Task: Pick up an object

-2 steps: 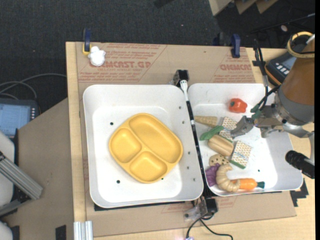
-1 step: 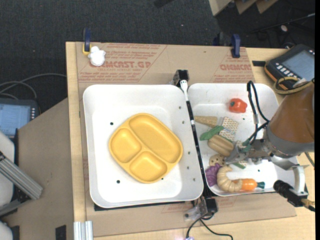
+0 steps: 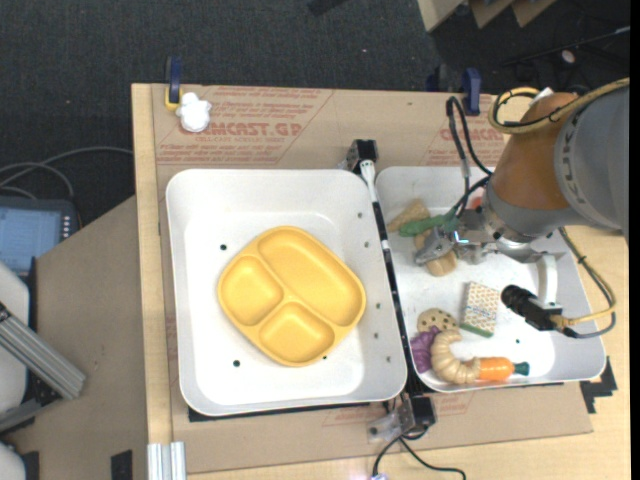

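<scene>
The arm enters from three o'clock and its hand (image 3: 447, 240) sits low in the right bin (image 3: 570, 363), toward that bin's ten o'clock corner. I cannot tell how the hand is set. Beside it lie a tan piece (image 3: 409, 214) and a green piece (image 3: 432, 226). Toward six o'clock rest a patterned block (image 3: 481, 306), a cookie (image 3: 434, 320), a croissant (image 3: 452, 360) and a carrot (image 3: 497, 370). The left bin (image 3: 190, 298) holds a yellow divided plate (image 3: 290, 293).
</scene>
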You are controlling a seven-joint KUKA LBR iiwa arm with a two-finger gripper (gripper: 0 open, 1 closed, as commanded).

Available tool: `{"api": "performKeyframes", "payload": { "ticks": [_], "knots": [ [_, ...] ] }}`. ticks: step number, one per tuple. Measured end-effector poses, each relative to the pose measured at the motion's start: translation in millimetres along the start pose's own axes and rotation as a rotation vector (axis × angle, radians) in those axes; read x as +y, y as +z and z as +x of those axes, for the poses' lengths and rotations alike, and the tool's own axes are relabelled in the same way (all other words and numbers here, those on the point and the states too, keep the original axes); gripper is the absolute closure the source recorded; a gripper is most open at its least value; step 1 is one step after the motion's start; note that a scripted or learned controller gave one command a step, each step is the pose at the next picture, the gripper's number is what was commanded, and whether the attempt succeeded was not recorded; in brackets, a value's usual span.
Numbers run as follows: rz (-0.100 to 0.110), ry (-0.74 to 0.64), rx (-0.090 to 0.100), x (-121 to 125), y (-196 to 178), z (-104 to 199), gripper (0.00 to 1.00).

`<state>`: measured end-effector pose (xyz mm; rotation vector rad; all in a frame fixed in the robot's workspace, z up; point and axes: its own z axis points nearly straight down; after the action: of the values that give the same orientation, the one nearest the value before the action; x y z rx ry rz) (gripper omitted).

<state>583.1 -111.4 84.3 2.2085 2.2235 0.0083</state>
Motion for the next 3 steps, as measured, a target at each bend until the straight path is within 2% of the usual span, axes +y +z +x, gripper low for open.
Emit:
{"api": "performKeyframes", "payload": {
  "ticks": [1,2,3],
  "knots": [
    [0.006,0.007,0.001,-5,-11,-2,1.0],
    [0.006,0.002,0.002,-21,-105,60,1.0],
    [0.002,0.002,0.001,16,-132,99,1.0]
  ]
}}
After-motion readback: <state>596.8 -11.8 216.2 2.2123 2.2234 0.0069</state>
